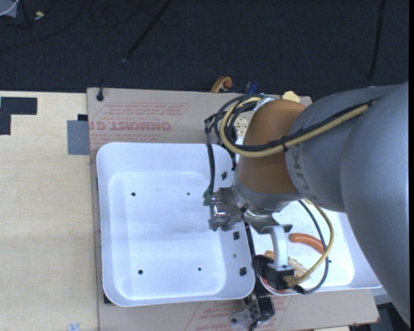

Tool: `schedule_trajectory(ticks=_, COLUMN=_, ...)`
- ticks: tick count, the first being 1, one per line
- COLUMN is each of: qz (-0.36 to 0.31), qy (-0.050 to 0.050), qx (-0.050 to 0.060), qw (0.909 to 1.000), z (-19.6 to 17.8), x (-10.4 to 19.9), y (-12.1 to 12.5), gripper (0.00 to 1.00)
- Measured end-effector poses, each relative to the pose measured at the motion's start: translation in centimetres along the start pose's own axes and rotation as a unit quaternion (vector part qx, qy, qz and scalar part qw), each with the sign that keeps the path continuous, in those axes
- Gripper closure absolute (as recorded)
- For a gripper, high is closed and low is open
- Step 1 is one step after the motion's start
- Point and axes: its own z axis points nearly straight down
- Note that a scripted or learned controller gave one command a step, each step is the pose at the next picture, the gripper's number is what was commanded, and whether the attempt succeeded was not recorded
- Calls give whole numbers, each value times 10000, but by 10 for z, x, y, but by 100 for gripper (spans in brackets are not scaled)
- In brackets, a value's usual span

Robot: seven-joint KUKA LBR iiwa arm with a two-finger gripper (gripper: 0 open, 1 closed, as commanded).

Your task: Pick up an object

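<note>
The grey arm with its orange band (pixel 272 140) covers most of the right bin (pixel 341 271). My gripper (pixel 222 216) shows as a small metal part at the divide between the two bins, over the right wall of the left bin (pixel 117 185). An orange, stick-like object (pixel 308 241) lies in the right bin, just right of the wrist. A red and white object (pixel 284 288) peeks out near that bin's front edge, partly hidden by cables. I see nothing held in the gripper.
The bins rest on a brown cardboard sheet (pixel 145 119) on the pale bench (pixel 34 219). A small orange item (pixel 223 83) and a yellowish one (pixel 290 96) lie at the cardboard's back edge. A small metal piece (pixel 252 316) sits at the front edge.
</note>
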Motion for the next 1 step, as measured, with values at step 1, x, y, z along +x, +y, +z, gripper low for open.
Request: schedule_trajectory(ticks=1, qz=-6, qy=0, qx=18, qw=10000, z=-9, x=-1, y=0, gripper=100)
